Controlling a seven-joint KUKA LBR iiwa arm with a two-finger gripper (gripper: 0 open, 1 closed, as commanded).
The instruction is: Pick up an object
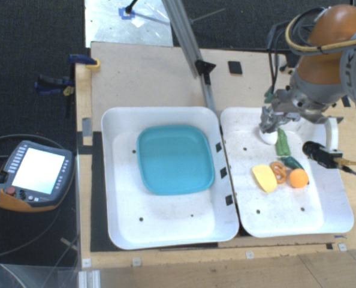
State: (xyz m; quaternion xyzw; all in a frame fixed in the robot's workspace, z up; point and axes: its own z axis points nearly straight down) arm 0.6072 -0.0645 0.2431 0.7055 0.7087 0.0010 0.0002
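My gripper (271, 125) hangs low over the far left part of the right bin (322, 221). Directly beneath it lies a small white object (266, 138), partly hidden by the gripper. Just to its right a light green piece (282, 143) stands at a slant. Nearer the bin's middle sit a yellow wedge (263, 178), a brown pretzel-shaped piece (278, 171), an orange ball (298, 178) and a dark green piece (293, 162). Whether the gripper touches the white object I cannot tell.
The left bin (121, 221) holds a teal square plate (174, 159). A metal pole (187, 35) slants across the bench behind the bins. A black fitting with a cable (319, 153) juts over the right bin's right side. A teach pendant (33, 174) lies off the bench at left.
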